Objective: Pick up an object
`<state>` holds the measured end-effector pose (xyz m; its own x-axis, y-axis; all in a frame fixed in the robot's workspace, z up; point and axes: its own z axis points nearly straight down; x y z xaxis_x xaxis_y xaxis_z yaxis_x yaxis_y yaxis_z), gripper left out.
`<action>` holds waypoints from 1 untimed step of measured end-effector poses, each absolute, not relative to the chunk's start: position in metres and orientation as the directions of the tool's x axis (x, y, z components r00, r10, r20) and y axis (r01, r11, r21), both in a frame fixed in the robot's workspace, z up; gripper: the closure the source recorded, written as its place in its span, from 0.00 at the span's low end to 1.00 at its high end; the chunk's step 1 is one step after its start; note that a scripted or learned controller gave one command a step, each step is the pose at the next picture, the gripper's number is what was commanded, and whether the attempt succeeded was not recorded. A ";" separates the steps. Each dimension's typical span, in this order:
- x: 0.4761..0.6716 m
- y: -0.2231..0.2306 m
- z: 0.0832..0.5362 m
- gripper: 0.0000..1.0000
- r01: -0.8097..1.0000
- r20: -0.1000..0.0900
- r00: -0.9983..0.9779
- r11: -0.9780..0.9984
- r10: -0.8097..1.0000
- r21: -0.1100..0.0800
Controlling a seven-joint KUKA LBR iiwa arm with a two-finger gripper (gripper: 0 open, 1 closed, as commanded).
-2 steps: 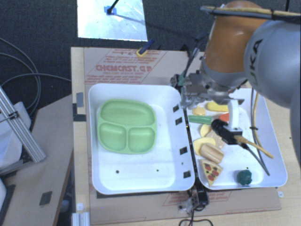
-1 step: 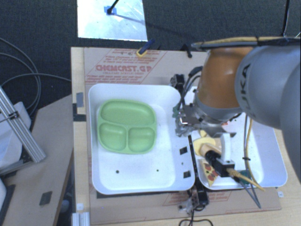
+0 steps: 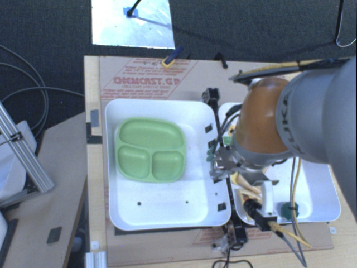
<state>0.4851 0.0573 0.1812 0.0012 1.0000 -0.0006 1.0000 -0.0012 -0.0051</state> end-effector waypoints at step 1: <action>0.553 0.094 0.236 1.00 1.000 0.002 -0.008 0.008 1.000 0.011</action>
